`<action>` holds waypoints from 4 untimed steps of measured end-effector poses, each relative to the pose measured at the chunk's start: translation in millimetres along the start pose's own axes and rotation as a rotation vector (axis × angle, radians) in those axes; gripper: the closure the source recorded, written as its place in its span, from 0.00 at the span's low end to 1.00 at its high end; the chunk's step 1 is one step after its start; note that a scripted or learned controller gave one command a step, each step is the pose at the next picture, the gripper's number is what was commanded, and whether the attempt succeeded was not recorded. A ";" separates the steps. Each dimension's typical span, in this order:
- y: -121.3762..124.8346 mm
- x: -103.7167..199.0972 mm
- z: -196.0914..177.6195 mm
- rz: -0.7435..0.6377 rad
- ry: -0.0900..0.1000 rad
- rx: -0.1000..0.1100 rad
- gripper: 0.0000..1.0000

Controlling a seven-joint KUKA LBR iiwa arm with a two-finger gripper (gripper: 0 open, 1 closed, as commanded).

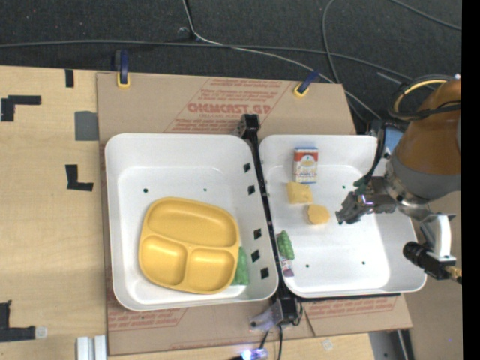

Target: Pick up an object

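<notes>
While the grey arm with its orange band [431, 137] reaches in from the right, you can see its dark two-finger gripper [351, 211] hanging low over the right-hand shallow white plastic bin [375, 276], just beside a small rounded yellow lump [318, 215] that looks soft or foam-like. That lump is the nearest candidate for the pick, and the gripper seems placed for it, though nothing sits between its parts and it carries nothing; you cannot tell from this slanted view how the hand is set, since it reads as one dark mass. Behind the lump lies a paler yellow blocky piece [300, 193], and beyond that a small white-and-red printed carton [305, 164] standing near the bin's far wall, its flat faces likely easier to pinch than the rounded lump. A thin green packet [285, 247] rests against the divider between the bins, awkward to reach because the wall crowds it. In the left-hand white bin [124, 163] you have a glossy yellow moulded plastic tray with three compartments [190, 244], broad and smooth, with a green item [241, 267] tucked at its right edge. Both bins sit on a brown printed cardboard sheet [225, 103], probably held flat by clamps.
</notes>
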State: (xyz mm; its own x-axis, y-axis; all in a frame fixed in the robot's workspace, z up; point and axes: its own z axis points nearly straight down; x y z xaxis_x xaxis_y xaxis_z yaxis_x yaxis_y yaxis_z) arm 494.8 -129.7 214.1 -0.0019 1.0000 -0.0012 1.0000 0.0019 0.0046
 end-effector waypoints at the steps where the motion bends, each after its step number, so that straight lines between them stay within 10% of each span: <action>1: 26.2 47.2 -10.8 -0.005 0.002 0.004 1.00; 4: 85.7 198.0 -28.5 -0.005 0.002 0.005 1.00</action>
